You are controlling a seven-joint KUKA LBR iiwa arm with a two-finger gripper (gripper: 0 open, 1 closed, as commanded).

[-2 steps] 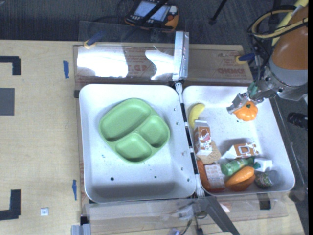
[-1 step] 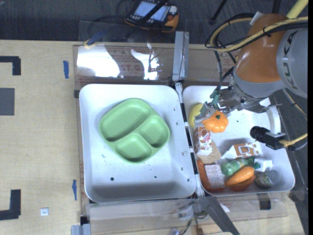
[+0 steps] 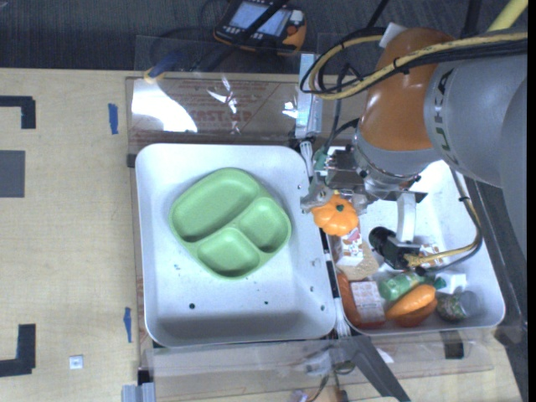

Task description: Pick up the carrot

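Observation:
The carrot (image 3: 414, 302) is orange with a green leafy top (image 3: 394, 287). It lies near the front of the right bin (image 3: 481, 262), among other items. My gripper (image 3: 328, 193) hangs at the left wall of the right bin, well behind and left of the carrot. Directly below the gripper sits a small orange pumpkin-like fruit (image 3: 336, 215) with a green stem. The wrist hides whether that fruit is between the fingers.
The left bin (image 3: 167, 308) holds a green divided plate (image 3: 232, 222). In the right bin, a red and white packet (image 3: 365, 301) lies beside the carrot, a dark round item (image 3: 452, 309) sits at the front right, and a small labelled packet (image 3: 350, 246) rests under the pumpkin.

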